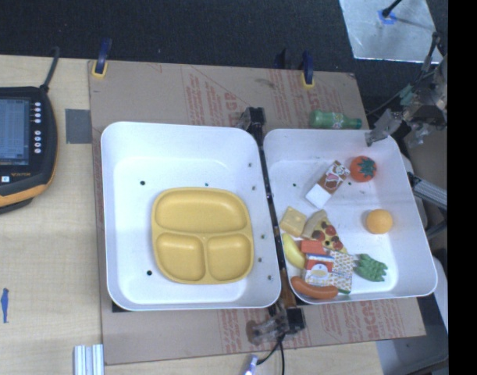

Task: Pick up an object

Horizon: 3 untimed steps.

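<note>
Yellow divided tray (202, 234) in left bin (121, 209); pendant (16, 148) at bench's left edge; green bottle (335, 119) beyond right bin

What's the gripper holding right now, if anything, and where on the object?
Nothing that can be seen. The gripper sits at the far right corner of the right bin, with no item between its fingers. The tomato lies apart from it on the bin floor.

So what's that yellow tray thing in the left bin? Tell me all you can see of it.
The tray is a pale yellow divided plate, plastic by its smooth look, squarish with rounded corners. It has three compartments: one wide one across the far side and two smaller ones side by side nearer the camera. It lies flat, right way up, on the floor of the left bin, roughly central and clear of the walls. All three compartments look bare, and nothing else touches it.
</note>
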### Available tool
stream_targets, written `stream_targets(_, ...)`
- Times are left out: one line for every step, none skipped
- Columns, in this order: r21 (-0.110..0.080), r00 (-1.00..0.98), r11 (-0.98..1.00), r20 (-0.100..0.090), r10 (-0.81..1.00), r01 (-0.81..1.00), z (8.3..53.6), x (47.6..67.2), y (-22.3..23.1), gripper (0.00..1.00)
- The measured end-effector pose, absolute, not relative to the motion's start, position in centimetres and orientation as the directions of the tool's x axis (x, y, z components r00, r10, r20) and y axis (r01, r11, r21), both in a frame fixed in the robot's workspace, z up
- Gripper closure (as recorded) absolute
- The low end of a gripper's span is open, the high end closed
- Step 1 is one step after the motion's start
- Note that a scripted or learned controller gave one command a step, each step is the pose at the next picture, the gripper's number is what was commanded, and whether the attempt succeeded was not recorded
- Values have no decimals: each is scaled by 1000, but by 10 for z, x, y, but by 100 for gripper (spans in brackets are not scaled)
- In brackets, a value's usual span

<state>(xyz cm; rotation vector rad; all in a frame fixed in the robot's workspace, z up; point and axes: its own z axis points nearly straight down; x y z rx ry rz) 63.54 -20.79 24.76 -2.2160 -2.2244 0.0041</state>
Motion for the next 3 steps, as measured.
stream_targets(-5, -5, 5, 0, 1000, 1000, 91, 656, -165, 0)
stream_targets(-4, -4, 4, 1, 1000, 1000, 92, 656, -162, 0)
stream_targets(-1, -3, 3, 0, 1000, 1000, 92, 657, -169, 0)
